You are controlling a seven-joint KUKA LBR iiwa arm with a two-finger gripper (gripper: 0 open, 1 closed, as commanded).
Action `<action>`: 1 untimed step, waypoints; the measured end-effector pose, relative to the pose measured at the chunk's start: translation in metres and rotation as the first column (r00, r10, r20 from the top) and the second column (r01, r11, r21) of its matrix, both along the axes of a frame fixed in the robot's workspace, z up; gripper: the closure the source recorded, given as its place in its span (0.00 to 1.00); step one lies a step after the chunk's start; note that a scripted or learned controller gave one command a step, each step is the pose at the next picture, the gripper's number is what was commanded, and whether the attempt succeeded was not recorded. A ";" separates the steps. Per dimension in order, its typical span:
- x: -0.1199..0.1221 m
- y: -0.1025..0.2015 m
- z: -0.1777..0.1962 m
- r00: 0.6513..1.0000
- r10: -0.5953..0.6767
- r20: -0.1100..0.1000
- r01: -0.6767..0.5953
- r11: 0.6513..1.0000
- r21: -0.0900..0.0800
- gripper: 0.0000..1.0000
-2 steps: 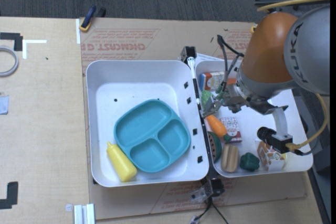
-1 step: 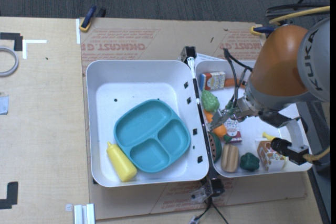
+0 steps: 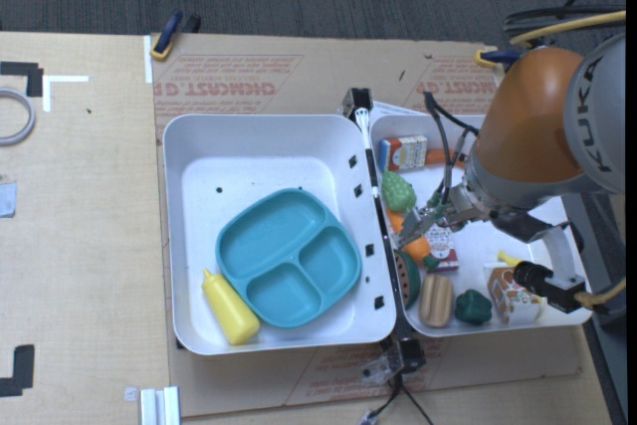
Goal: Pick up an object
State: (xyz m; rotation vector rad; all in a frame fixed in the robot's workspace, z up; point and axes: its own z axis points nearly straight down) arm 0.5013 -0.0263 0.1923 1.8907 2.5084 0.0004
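Gripper low in right bin | you can't tell its jaw state | orange piece just beneath jaws, green item beside | centre over one before you close.

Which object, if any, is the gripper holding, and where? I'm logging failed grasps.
It cannot be told: the gripper hangs low over the crowded right bin, near an orange item, with nothing clearly held.

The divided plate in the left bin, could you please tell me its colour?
Light blue, turquoise-like; the divided plate shows clearly in the camera view.
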 end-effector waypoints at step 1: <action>0.000 0.000 0.000 1.000 0.000 0.000 0.000 1.000 0.000 0.00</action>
